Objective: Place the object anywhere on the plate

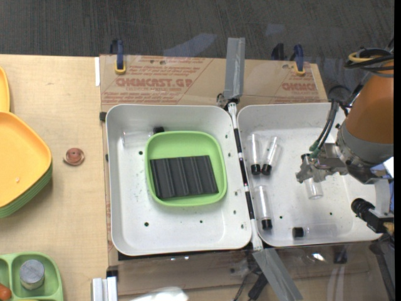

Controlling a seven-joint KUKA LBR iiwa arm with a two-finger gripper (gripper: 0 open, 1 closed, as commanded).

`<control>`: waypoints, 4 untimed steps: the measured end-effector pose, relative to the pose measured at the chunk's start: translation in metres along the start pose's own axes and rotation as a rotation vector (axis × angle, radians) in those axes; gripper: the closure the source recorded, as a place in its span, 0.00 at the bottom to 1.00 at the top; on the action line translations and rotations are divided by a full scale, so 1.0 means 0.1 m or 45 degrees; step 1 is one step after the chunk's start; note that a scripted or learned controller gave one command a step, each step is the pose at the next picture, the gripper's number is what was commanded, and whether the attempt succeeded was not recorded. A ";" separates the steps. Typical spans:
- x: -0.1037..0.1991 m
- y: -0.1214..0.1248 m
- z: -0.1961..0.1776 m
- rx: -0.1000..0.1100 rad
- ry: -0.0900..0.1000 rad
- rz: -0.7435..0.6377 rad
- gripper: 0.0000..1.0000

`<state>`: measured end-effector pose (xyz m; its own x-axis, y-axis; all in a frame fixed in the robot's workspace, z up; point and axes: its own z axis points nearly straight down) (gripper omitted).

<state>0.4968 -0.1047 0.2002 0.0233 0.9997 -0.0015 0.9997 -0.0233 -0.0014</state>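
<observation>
A green plate [215, 144] lies in the left bin [125, 218] with a dark ribbed slab [183, 175] flat on it. The right bin [285, 121] holds three clear tubes with black caps: two side by side [255, 150] [270, 153] near its left wall and one [264, 208] lower down. A loose black cap [298, 232] sits by the front rim. My gripper [312, 179] hangs over the middle right of the right bin, apart from the tubes. Something pale and translucent shows just below it; whether that is a held tube I cannot tell.
A small black piece [158, 130] lies just behind the plate in the left bin. On the bench to the left are stacked yellow plates [19, 162], a round brown disc [74, 157] and a green tray [31, 278]. Cardboard [156, 80] with clamps stands behind the bins.
</observation>
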 end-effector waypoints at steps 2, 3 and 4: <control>1.00 0.42 -0.31 0.000 0.000 -0.241 1.00; 1.22 0.45 0.09 0.002 0.001 -0.457 1.00; 1.40 0.41 0.09 0.002 0.001 -0.519 1.00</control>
<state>0.5410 0.0343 0.1911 -0.3751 0.9270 0.0001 0.9270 0.3751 -0.0034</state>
